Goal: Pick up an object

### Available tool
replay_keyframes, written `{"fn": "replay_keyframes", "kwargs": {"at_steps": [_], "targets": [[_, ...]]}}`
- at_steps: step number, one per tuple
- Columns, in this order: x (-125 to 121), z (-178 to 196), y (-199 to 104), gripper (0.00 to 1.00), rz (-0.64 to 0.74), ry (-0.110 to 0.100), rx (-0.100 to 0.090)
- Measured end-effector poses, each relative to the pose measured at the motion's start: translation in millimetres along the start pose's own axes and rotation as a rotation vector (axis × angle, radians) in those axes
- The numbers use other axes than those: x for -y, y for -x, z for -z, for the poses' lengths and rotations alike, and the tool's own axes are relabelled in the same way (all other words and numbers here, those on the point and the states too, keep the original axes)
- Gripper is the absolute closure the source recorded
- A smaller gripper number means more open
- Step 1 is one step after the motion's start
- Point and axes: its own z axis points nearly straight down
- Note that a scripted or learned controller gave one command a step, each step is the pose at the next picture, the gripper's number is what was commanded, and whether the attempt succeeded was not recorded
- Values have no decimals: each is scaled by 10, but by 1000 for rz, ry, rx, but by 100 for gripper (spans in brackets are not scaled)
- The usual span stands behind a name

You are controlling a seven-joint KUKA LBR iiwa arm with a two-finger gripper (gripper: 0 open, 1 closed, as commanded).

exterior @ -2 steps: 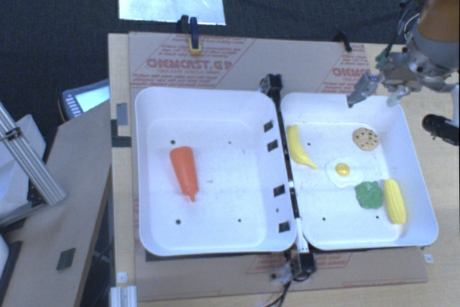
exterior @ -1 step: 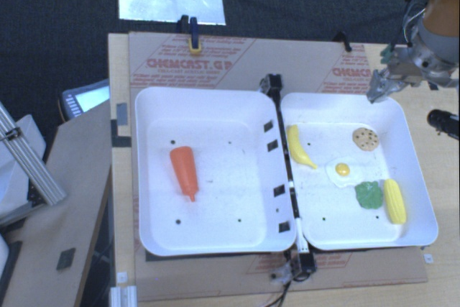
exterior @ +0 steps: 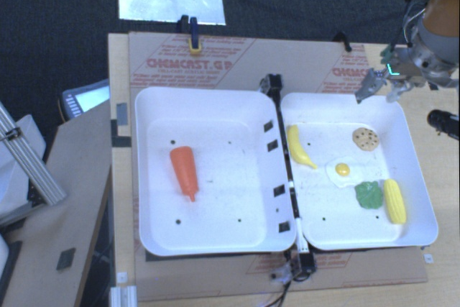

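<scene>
Cardboard-covered bench holds both bins; I take the right bin (exterior: 420,176) as landmark. My gripper (exterior: 379,85) hangs spread and unladen over its far edge. Nearest is the cookie (exterior: 365,138), just inside, toward me from the tool.

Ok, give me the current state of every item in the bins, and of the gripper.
Orange toy carrot: lying alone in left white bin.
Yellow toy banana: lying in right white bin, by the divider.
Round cookie: flat.
Fried egg: flat.
Green leafy piece: touching corn.
Yellow corn cob: lying flat.
Gripper: above right bin's far rim, holding nothing.
</scene>
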Motion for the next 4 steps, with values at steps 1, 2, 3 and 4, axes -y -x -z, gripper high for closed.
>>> {"fn": "replay_keyframes", "kwargs": {"at_steps": [1,2,3,4], "targets": [[-9,114,-1,100,4,4,0],[-345,-23,615,100,-10,-2,2],[-338,-17,581,0,-5,-3,0],[67,-90,-308,0,2,-7,-4]]}}
